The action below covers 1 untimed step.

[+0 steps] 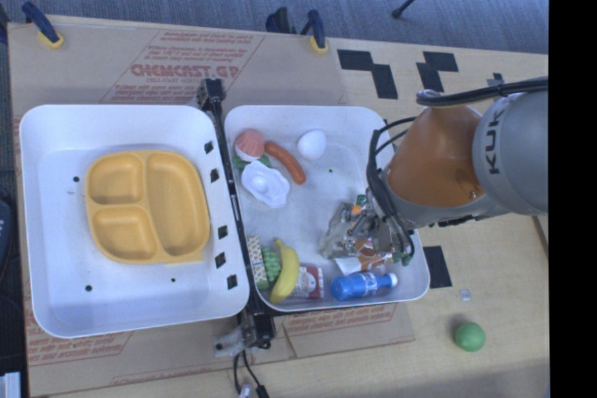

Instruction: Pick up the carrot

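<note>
Carrot (285, 161): upper part of right bin (350, 121), well apart from the walls.
Jaws (359, 228): low over clutter at right wall; grip state cannot tell.
Counter (140, 61): cardboard-covered.

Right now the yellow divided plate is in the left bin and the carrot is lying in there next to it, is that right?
Not quite. The yellow divided plate does sit in the left bin, but the carrot lies in the right bin, near its far end beside a white egg. The camera view shows this.
</note>
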Each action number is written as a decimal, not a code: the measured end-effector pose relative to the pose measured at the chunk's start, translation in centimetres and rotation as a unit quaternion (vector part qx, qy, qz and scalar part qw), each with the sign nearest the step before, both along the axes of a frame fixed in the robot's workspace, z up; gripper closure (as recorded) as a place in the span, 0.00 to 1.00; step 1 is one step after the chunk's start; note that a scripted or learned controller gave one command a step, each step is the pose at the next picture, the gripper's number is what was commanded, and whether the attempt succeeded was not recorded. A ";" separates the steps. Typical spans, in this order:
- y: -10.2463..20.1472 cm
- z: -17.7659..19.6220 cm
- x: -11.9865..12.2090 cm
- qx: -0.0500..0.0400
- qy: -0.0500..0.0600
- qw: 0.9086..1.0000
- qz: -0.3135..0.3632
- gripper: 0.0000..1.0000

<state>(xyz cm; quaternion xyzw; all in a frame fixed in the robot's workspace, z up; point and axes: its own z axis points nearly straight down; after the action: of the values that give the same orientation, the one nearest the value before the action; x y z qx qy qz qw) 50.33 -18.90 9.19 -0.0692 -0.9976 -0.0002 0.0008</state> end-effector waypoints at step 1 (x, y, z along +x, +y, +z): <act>0.3 7.9 5.4 -0.001 -0.002 0.999 0.038 1.00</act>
<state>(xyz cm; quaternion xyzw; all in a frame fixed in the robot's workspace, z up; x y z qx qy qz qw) 55.74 -18.56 17.12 -0.0310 -0.9995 0.0004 -0.0009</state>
